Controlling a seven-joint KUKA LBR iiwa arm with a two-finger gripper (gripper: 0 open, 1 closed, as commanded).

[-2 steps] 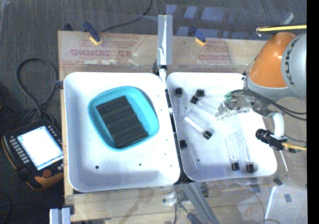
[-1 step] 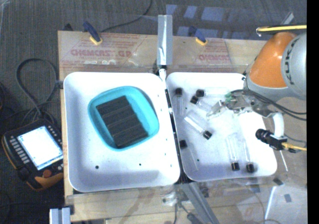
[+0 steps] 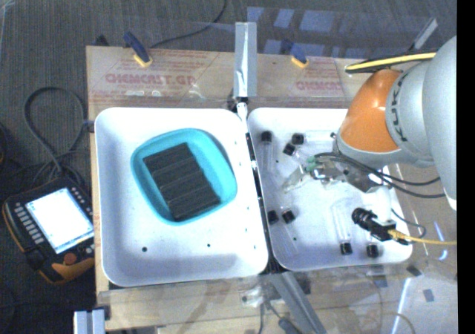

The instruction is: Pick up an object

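A clear plastic piece (image 3: 297, 174) lies in the right bin (image 3: 326, 251), just beside my pincer (image 3: 318, 167) on its left, its long axis slanting from lower left to upper right toward my wrist. Small black blocks (image 3: 286, 216) sit scattered around it, below and above my pincer. Well off to the left, in the other bin (image 3: 119, 251), a blue dish (image 3: 223, 169) holds a black ridged pad (image 3: 180, 180). Whether my pincer is wide or narrow I cannot tell.
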